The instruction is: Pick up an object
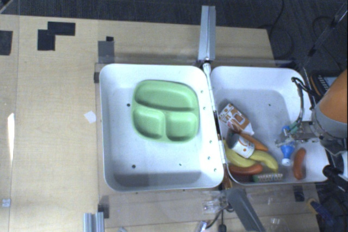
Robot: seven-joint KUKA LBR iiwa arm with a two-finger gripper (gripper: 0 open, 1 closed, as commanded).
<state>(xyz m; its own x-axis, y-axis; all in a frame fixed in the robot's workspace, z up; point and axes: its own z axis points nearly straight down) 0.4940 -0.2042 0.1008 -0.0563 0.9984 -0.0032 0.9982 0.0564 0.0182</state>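
Both bins, left bin (109,133) and right bin (255,84), look like smooth white plastic with a faint sheen. The green tray (166,110) appears as matt moulded plastic. The desk (49,133) shows pale wood grain, matt. The banana (255,158) and sausage (299,163) look like glossy plastic.

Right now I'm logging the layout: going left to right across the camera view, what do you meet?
Green three-compartment plastic tray in the left white bin → brown-and-white carton → yellow banana → red-orange sausage-shaped toy → grey arm with orange band.
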